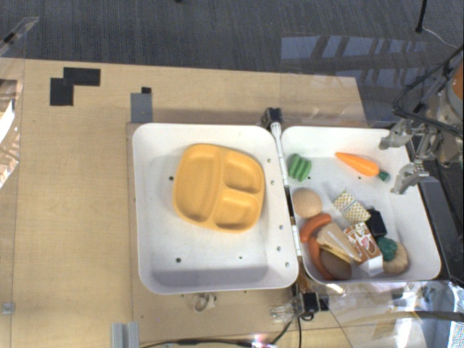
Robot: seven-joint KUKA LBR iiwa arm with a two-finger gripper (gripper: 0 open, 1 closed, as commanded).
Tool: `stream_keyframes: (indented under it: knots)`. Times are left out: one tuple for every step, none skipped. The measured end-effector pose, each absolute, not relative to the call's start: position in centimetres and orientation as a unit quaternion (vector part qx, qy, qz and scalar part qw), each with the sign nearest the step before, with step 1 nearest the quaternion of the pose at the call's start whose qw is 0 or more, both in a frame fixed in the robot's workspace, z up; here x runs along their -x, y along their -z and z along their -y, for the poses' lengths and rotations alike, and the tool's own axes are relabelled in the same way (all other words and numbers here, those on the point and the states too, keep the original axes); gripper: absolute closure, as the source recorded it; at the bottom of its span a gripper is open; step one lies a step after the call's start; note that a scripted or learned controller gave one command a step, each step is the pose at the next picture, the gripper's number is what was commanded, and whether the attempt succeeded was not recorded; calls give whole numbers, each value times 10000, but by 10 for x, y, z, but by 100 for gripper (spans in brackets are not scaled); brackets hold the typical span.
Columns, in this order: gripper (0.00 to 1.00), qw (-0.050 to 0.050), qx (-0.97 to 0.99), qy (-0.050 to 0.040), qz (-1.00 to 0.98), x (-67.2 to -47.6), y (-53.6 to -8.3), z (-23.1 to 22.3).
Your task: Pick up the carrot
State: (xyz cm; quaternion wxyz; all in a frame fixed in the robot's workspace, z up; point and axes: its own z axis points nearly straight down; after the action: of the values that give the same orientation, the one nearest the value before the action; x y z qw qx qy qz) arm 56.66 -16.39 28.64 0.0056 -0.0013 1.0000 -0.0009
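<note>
The carrot (357, 164) is orange with a small green tip and lies on its side in the far part of the right bin (428, 249). Its green end points right, toward the arm. My gripper (401, 159) hangs at the bin's right rim, just right of the carrot's green tip and apart from it. Its two grey fingers (404, 180) stand spread, open, with nothing between them.
A yellow divided plate (217, 187) lies in the left bin (156, 267). In the right bin there is a green piece (299, 167) near the divider, a tan ball (307, 202), a red sausage (313, 228) and several crowded boxes and toy foods (355, 241) at the front.
</note>
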Motion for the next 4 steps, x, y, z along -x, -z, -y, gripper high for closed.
stream_keyframes:
  knots:
    - [0,28,-1491,1,-9888,-560,-188,206]
    - [0,45,-2442,-5,-9697,-603,-137,204]
    - [0,52,-2773,-7,-9608,-649,-101,204]
    - [0,16,-4545,-18,-8908,-661,-91,203]
